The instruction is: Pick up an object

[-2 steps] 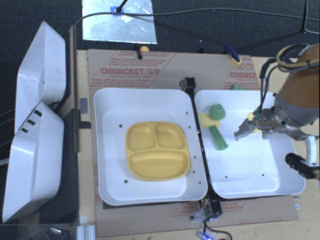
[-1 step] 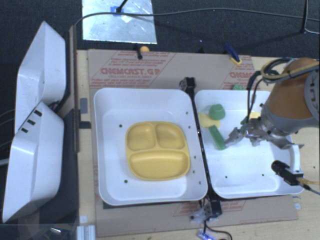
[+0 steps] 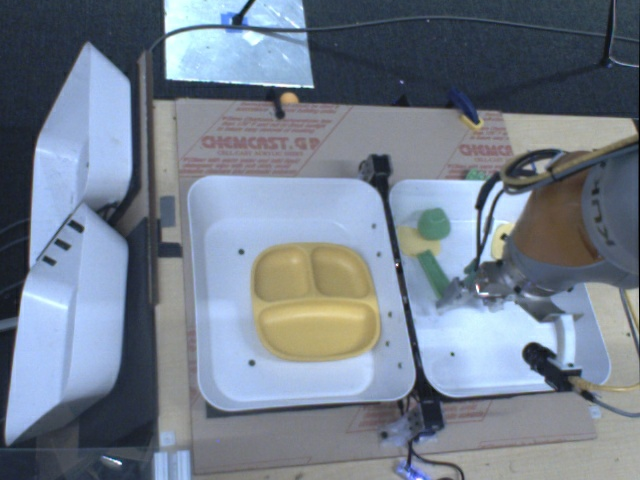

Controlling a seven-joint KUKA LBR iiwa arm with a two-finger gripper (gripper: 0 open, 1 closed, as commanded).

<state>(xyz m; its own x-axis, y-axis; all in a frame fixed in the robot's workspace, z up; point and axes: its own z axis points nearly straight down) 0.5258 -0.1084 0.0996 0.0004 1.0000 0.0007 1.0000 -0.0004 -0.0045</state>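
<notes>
Obs, camera view: you've got the arm (image 3: 560,230) coming in from the right, over the right bin (image 3: 480,370). Orange band faces up. The gripper (image 3: 462,293) sits low in that bin, about mid-height of it, left of centre.

Gripper state: can't tell from this angle whether open or closed. You can't see anything held in it.

Right bin contents, upper left part:
- green bar (image 3: 432,270), lying at a slant, lower end just beside the gripper; contact can't be told
- green round piece (image 3: 434,224) at the bar's upper end; whether the two are joined, can't tell
- pale yellow piece (image 3: 411,239), touching the green items on their left, close to the bin's left wall
- small yellow thing (image 3: 503,234) further right, partly hidden by the arm; shape unclear

Left bin (image 3: 222,368): you see one yellow divided plate (image 3: 315,300), 3 compartments, lying flat approx at centre, well apart from the gripper.

Both bins sit side by side on a brown sheet w/ red print (image 3: 262,140) on the counter (image 3: 163,268). A black clamp (image 3: 376,166) is at the top of the seam btw. bins. Behind the sheet there's a shiny metal plate (image 3: 235,28) on dark carpet
</notes>
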